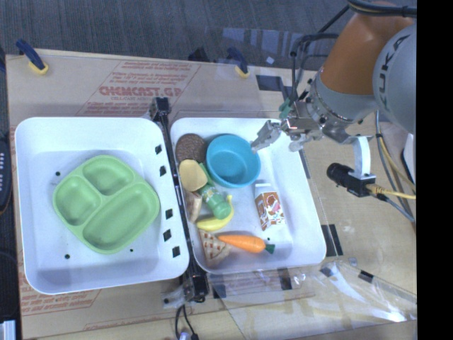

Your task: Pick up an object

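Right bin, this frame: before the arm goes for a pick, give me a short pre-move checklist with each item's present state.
1. Gripper is over the right bin, above its upper right part: ok.
2. Nothing is between its fingers: ok, no object seen held.
3. Finger opening wide enough for a grasp: cannot tell.
4. A target is near: ok, the blue bowl sits just left of the gripper.
5. Room around targets: not ok for the left cluster, where the banana, green bottle and pizza slice crowd together; the carton and carrot lie more apart.
6. The left bin holds the green tray, away from the arm: ok.
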